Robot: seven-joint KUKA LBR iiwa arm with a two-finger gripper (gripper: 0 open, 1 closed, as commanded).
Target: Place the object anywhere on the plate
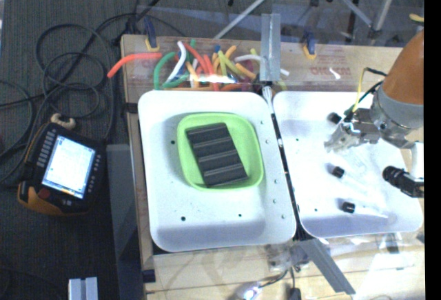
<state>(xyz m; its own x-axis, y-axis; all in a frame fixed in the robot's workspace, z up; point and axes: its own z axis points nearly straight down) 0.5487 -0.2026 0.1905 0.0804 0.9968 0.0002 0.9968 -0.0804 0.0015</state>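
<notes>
Risk looks small: dark ridged block [216, 154] already lies on green plate [187, 127], left bin; tool [342, 133], right of frame, grip state unclear, could nudge loose parts.

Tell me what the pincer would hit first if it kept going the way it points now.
The pincer hangs over the right bin, pointing down and slightly leftward. It would probably meet that bin's bare white floor first, between the small black pieces; depth is unclear from this slant.
</notes>
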